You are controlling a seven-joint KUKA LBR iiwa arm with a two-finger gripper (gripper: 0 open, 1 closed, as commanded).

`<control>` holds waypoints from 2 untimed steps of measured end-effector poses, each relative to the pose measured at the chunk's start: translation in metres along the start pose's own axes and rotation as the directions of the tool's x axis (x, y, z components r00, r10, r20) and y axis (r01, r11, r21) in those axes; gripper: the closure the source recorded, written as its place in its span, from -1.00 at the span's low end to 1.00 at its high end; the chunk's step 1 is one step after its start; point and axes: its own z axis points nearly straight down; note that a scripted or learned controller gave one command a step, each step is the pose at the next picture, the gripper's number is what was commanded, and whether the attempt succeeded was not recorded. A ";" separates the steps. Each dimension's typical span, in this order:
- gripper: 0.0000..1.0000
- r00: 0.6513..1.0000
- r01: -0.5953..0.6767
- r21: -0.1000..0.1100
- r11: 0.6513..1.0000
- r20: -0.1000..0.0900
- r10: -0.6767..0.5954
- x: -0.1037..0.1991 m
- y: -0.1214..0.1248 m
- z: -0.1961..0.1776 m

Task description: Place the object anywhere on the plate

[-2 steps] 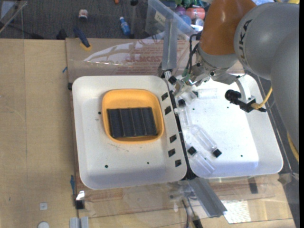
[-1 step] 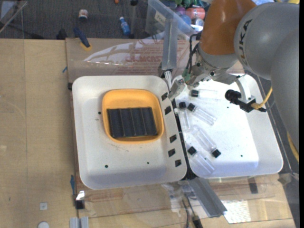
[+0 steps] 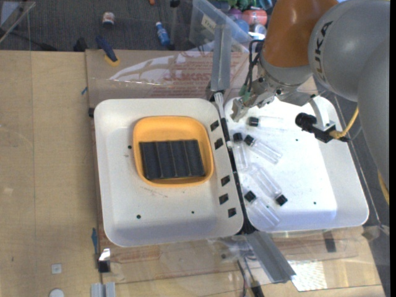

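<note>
Closest to the lens is my own grey arm [image 3: 352, 48], big at 2 o'clock, with its orange band [image 3: 294, 26] at about 1 o'clock. Below the band my gripper [image 3: 242, 107] hangs over the 11 o'clock corner of the right bin [image 3: 334, 190], beside the wall shared by the two bins. I cannot tell whether the gripper is open or closed, and I see nothing held in it. Several clear tubes [image 3: 266, 148] with black caps lie scattered in the right bin's left half, from just under the gripper down toward 6 o'clock. At 9 o'clock from the gripper sits the left bin [image 3: 117, 184], with an orange plate [image 3: 143, 132] in its middle. A dark ridged block [image 3: 172, 159] lies flat on the plate, well apart from the gripper.
</note>
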 end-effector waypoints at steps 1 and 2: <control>-1.00 1.000 0.000 0.000 1.000 0.000 0.000 0.000 0.000 0.000; -1.00 0.944 0.329 0.002 0.944 -0.003 -0.329 0.010 0.008 0.006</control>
